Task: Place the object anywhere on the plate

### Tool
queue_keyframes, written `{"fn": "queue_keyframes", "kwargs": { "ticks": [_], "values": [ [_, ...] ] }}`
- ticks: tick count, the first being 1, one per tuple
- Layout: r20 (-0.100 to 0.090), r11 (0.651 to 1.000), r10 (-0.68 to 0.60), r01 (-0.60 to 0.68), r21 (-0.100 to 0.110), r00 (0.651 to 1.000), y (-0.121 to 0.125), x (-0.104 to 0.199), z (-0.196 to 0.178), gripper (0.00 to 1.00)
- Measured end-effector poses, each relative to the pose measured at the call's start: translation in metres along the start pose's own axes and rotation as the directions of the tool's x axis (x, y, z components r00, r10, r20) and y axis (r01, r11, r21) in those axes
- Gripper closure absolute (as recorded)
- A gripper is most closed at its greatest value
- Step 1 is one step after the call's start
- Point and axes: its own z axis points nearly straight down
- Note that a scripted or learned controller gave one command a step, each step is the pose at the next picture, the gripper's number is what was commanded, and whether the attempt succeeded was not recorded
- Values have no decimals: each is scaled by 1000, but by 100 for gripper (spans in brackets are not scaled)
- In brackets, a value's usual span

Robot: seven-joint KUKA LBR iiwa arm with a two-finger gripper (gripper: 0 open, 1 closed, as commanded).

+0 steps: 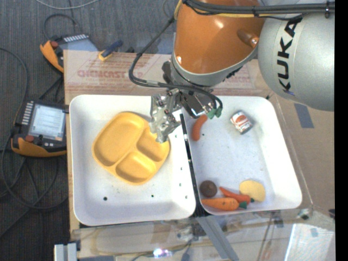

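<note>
Looking down, you find the arm (pixel 244 31) hiding the bins' far rims. Both white bins (pixel 130 200) sit on cardboard over dark carpet. Your yellow plate (pixel 130 145) lies in the left bin; the gripper (pixel 162 125) hovers at its 2 o'clock edge, jaws unreadable. The red chilli (pixel 198 127) points 1 o'clock, right bin.

Left bin (pixel 87 200): floor lay open around the yellow plate (pixel 130 147), widest along the near side. Right bin (pixel 283 162): centre was open; a can (pixel 241 122) stood at the far side, and toy foods (pixel 231 194) crowded the near edge. The divider (pixel 186 151) between bins rose beside the gripper (pixel 162 125).
</note>
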Motion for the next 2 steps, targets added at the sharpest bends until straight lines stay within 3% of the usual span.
{"fn": "queue_keyframes", "kwargs": {
  "ticks": [1, 2],
  "values": [
    [-4, 912, 410, -410, 0, 912, 32, -27, 75, 100],
    [1, 1000, -18, 18, 0, 1000, -5, 11, -27, 100]
  ]
}}
